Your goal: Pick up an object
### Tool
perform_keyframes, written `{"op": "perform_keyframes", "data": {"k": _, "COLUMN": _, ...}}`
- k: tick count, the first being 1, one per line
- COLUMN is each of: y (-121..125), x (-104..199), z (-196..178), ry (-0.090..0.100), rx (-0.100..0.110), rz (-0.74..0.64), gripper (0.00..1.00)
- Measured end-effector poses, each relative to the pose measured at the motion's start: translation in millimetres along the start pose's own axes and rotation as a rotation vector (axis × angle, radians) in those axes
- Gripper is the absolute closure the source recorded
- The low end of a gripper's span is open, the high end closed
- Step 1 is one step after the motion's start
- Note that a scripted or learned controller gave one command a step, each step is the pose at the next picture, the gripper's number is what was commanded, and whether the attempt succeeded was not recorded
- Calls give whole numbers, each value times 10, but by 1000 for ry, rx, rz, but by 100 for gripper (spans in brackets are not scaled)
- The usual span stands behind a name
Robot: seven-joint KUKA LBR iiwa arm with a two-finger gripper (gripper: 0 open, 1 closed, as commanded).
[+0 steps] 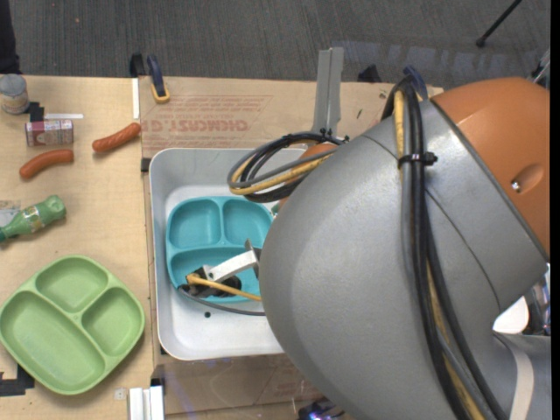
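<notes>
Grey, smooth, rounded casing of the arm (367, 287) bulking across the right and lower part of the camera view, close to the lens, topped by a glossy orange band (499, 147) at upper right. Reaching in from the right, bent down over the white bin (162, 234) and covering most of it. Black cables (418, 234) strapped along the casing; a loose loop of yellow and black hose (271, 160) curling out over the bin's far rim. Cannot tell whether the gripper is released, clenched or grasping anything, hidden as it is under the arm.

Inside the bin, near its left wall: a teal plastic plate (210, 226), matte, rounded, split into compartments. Across the plate's near edge, a flat white handle (229, 267) lying at a slant, with a thin yellow stick (229, 287) just below it and a dark curved piece (206, 291) touching both. All apart from the arm's casing as far as can be seen.

On the pale wooden bench (79, 226) to the left: a light green divided plate (70, 322), two reddish sausages (115, 137) (46, 162), a crinkled green bottle (31, 218) on its side, a small carton (49, 131). Brown printed cardboard (210, 116) behind the bin, and a dull upright metal post (329, 90)
</notes>
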State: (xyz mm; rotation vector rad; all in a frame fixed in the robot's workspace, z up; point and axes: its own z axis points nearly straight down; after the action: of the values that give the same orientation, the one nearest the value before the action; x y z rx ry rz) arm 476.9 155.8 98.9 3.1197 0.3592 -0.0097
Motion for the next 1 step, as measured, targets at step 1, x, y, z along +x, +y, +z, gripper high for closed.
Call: {"op": "perform_keyframes", "data": {"k": 1, "y": 1039, "x": 237, "z": -924, "ry": 2, "rx": 0, "rz": 29, "gripper": 100}}
